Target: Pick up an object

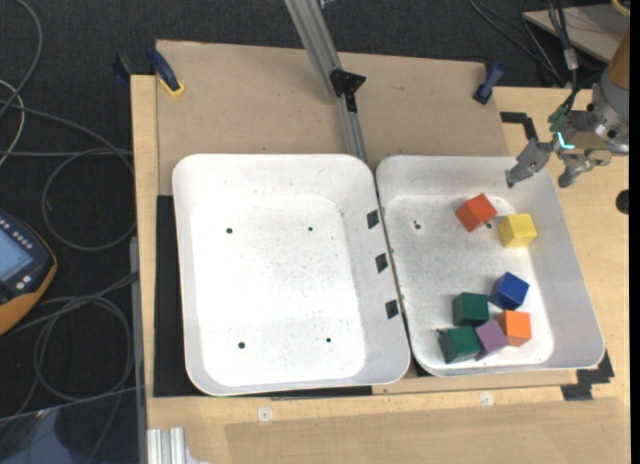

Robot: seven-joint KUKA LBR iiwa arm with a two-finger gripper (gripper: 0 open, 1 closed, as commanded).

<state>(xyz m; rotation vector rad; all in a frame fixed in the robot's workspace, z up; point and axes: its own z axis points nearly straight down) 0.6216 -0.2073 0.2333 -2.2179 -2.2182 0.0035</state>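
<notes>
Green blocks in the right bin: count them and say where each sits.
2. One green block sits left of the blue block; the other green block lies at the bin's near edge, beside the purple block. None looks hidden.

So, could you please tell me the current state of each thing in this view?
Two-finger gripper: open, holding nothing, over the right bin's far corner.
Right white bin: holds seven blocks.
Red-orange block: beside yellow block, apart from the cluster.
Left white bin: no blocks.

No readable text, labels, brands or numbers on bins, blocks or bench.
</notes>
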